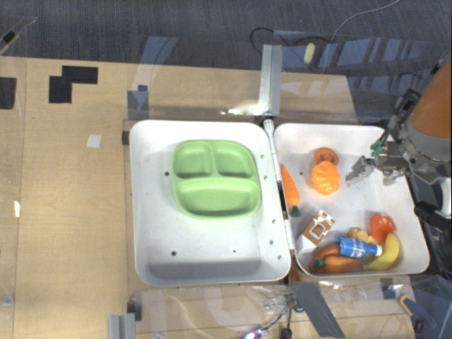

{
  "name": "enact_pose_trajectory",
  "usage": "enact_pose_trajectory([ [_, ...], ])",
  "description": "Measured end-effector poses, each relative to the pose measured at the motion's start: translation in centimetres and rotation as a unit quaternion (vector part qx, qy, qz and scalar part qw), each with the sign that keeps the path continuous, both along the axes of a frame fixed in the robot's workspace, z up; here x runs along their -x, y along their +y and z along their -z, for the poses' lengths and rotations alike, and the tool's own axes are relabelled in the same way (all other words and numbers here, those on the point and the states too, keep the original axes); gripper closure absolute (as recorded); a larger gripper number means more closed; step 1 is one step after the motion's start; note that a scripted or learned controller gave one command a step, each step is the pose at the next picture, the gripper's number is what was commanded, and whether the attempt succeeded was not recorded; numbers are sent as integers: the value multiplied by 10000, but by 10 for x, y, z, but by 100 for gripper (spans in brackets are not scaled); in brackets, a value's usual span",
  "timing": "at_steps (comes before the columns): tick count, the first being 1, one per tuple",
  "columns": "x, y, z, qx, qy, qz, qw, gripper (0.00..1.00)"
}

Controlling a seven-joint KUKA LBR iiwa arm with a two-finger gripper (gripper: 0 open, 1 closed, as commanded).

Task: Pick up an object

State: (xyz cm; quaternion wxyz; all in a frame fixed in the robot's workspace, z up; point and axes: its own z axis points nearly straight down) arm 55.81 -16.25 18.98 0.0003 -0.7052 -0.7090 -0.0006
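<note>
My gripper (372,174) hangs over the right bin (351,136), near its right wall, and is open with nothing between its fingers. Just left of it lies an orange pumpkin-shaped toy (325,178), with a brown round piece (325,155) behind that. A carrot (288,188) rests along the bin's left wall. At the front of the bin are a small brown and white box (319,227), a blue bottle (357,247), a banana (387,254), a red tomato (381,224) and a brown sausage (339,263).
The left bin (152,210) holds a green divided plate (214,176). A metal post (271,76) stands behind the divider between the bins. The arm's orange band (432,104) is at the right edge.
</note>
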Motion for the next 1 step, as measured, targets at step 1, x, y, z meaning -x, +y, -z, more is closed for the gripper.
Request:
enact_pose_trajectory([
  [1, -48, 16, 101, 21, -51, -1826, 9832, 0],
])
